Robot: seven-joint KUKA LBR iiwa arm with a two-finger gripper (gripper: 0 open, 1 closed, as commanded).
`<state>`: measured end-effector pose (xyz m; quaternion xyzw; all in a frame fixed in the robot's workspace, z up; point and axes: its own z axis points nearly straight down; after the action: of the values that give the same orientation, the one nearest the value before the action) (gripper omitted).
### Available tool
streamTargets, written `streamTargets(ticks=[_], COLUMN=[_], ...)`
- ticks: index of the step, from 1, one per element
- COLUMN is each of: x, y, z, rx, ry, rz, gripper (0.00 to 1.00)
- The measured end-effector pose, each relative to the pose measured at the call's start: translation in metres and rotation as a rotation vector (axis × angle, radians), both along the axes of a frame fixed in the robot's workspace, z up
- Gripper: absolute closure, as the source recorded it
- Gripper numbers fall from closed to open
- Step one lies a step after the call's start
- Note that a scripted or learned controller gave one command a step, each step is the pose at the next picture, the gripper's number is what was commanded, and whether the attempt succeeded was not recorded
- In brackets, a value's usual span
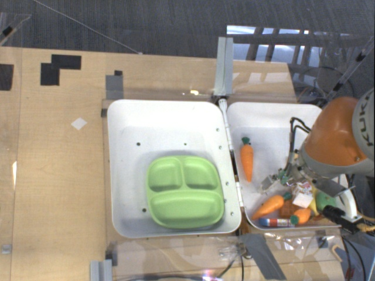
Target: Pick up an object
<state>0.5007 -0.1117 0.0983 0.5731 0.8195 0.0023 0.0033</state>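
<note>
In the right bin (pixel 263 127), an orange carrot (pixel 247 160) with a green top lies alone near the left wall. Along the front wall is a cluster: a second carrot (pixel 269 205), a small orange piece (pixel 302 215), a red and blue tube (pixel 275 222), a white and red item (pixel 303 195) and a yellow item (pixel 321 202). My gripper (pixel 280 180) is low in this bin, just above the back edge of the cluster and right of the lone carrot. The orange-banded wrist (pixel 334 139) hides the bin's right part.
The left bin (pixel 135 122) holds a green divided plate (pixel 184 191) towards its front. A metal divider runs between the two bins. Cables trail at the right by the arm. The wooden bench stretches to the left.
</note>
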Motion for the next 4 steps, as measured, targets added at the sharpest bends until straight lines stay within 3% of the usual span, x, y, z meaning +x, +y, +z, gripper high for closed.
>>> streamTargets(ticks=[1, 2, 3, 4], x=[0.057, 0.126, 0.093, 0.039], y=[0.003, 0.014, -0.061, -0.089], z=[0.015, -0.008, 0.030, -0.007], rx=[0.000, 0.001, 0.000, 0.001], ry=[0.001, -0.008, 0.001, -0.009], rz=[0.077, -0.096, -0.175, -0.306], gripper=[0.00, 0.00, 0.00, 0.00])
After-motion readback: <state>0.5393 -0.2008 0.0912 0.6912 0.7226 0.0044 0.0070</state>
